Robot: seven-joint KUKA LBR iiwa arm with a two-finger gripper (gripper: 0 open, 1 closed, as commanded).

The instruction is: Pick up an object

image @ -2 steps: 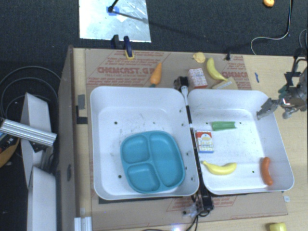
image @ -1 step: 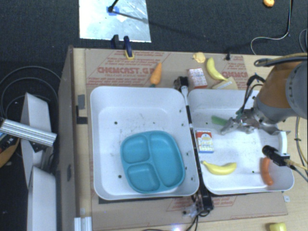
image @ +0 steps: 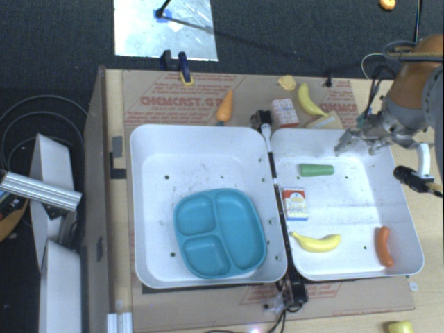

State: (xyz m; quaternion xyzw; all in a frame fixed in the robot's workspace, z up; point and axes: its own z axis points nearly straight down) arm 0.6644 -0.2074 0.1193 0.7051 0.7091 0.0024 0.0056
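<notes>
My gripper (image: 359, 143) hangs over the far right part of the right bin (image: 361, 269), with the grey arm and its orange band behind it at the right edge. A green cucumber-shaped piece (image: 316, 170) lies in the bin just left of and below the gripper, apart from it. Further toward the front lie a small red-and-white box (image: 296, 204), a yellow banana (image: 317, 241) and an orange sausage-shaped piece (image: 383, 246). Nothing shows in the gripper.
The left bin (image: 159, 158) holds a blue divided plate (image: 219, 232). Behind the bins on the cardboard lie an orange carrot (image: 225, 106), a small box (image: 284, 112) and a second banana (image: 309, 101). A black clamp (image: 265, 120) sits between the bins.
</notes>
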